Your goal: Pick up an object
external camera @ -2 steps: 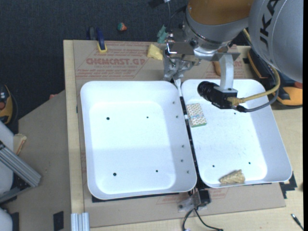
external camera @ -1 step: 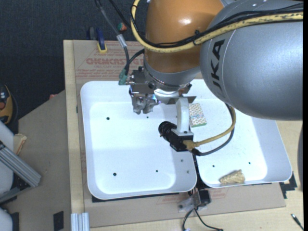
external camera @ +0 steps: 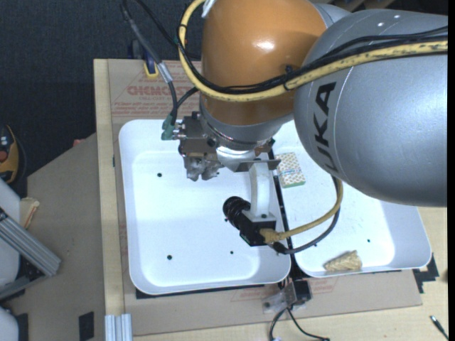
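The object to be picked is not fixed by the task, and two candidates lie in the right bin [external camera: 398, 258]: a small patterned packet [external camera: 291, 170] near its upper left corner, just beside the wall shared with the left bin [external camera: 142, 190], and a tan crumpled piece [external camera: 343, 263], perhaps paper or a scrap of foam, close to the near rim. Neither is lifted; both rest on the bin floor, so the pick itself is not yet done.

The tool [external camera: 201, 169] hangs over the left bin, under the orange dome of the arm [external camera: 370, 105], above bare white floor marked by a few dark dots. Its tip is small and seen from above, and I cannot tell whether the fingers are spread or pressed together; nothing is visible between them.

The packet lies to the right of the tool, across the dividing wall, with a black fitting [external camera: 245, 222] and yellow cable [external camera: 313, 222] in between. The tan piece is well apart, further right and nearer the front of the worktop [external camera: 110, 119]. By my judgement the reach, descent, closing and lift all remain to be done.
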Controlling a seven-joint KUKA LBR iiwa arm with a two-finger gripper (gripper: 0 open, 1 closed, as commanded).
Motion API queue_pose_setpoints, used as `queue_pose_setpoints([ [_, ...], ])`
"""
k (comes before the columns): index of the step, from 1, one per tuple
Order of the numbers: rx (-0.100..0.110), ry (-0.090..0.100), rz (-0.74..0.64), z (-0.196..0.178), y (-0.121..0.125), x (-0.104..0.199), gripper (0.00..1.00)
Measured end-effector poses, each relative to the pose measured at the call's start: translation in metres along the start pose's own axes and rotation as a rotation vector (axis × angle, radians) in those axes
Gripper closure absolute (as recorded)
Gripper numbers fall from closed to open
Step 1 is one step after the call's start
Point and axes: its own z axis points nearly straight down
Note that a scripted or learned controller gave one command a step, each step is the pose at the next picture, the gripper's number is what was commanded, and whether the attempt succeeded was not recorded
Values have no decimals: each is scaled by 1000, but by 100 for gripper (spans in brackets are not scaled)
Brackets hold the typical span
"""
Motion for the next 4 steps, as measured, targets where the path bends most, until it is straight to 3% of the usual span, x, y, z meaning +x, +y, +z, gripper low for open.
queue_pose_setpoints([
  [1, -7, 1, 3, -27, -9, -2, 100],
  [2, 7, -7, 8, 77, 36, -4, 100],
  [3, -21, 2, 12, -65, 47, -72, 100],
  [4, 8, -3, -2, 29, 27, 2, 100],
])
